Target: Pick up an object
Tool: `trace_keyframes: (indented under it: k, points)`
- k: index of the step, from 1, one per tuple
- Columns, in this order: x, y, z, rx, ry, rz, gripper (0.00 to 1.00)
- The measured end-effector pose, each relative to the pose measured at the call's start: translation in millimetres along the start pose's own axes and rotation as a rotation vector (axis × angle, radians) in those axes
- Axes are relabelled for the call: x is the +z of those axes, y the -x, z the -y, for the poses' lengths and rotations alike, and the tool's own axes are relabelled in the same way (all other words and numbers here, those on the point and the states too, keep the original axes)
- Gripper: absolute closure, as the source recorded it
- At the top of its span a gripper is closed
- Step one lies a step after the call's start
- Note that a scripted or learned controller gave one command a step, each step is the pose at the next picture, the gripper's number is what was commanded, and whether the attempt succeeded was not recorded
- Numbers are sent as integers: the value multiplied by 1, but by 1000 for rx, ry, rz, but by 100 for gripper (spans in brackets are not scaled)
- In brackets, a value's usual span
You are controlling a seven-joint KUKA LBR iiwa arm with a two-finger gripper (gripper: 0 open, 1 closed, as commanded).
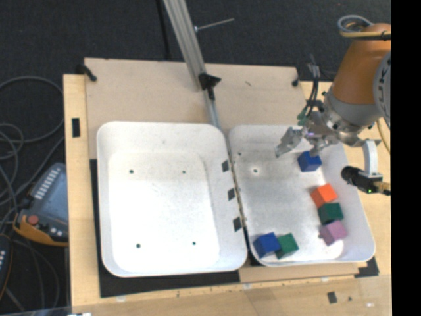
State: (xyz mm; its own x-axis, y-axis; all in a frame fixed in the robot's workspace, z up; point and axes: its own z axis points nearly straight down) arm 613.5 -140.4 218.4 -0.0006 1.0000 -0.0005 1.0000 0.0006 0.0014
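Observation:
My gripper (299, 143) hangs over the far part of the right bin (276, 183), its fingers spread apart with nothing between them. A blue cube (309, 161) lies just below and to the right of the fingertips, apart from them. Further along the bin's right side sit an orange cube (323, 194), a dark green cube (330, 212) and a purple cube (333, 232) in a row. At the bin's near edge a second blue cube (266, 243) touches a green cube (287, 244).
The left bin (164, 196) lies beside the right one. A slanted aluminium post (191, 45) rises from the back of the bench between the bins. Cables and a teach pendant (43, 206) lie on the floor at left.

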Motion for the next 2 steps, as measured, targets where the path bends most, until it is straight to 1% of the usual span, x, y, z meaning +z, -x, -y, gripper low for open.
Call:
trace_keyframes:
  k: [1, 2]
  points:
    - [76, 73, -48, 4, -4, 3, 0]
    - [100, 73, -4, -3, 5, 2, 0]
